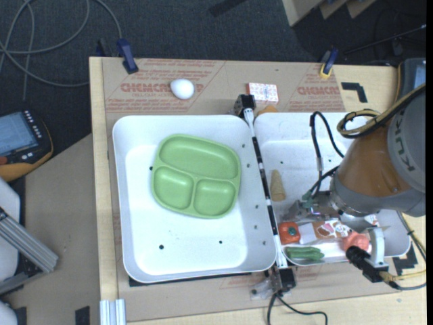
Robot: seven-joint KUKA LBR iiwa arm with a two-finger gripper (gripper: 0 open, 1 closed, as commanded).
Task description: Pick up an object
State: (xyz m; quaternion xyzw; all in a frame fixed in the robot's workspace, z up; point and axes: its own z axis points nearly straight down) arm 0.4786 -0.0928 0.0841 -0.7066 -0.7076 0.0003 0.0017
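We see two white bins side by side. The left bin (pixel 135 202) holds a green divided plate (pixel 196 176), lying flat near its centre. The arm (pixel 379 161) reaches over the right bin (pixel 291 134), its gripper (pixel 323 212) low above a cluster of small objects at the near edge: a red-orange piece (pixel 290 232), a green object (pixel 304 253) and a printed card (pixel 325 231). A tan cone (pixel 277 185) lies beside the divider. We cannot tell how the gripper is set, nor whether it touches anything. Behind the bins rest a white ball (pixel 182 88) and a small patterned block (pixel 263 92).
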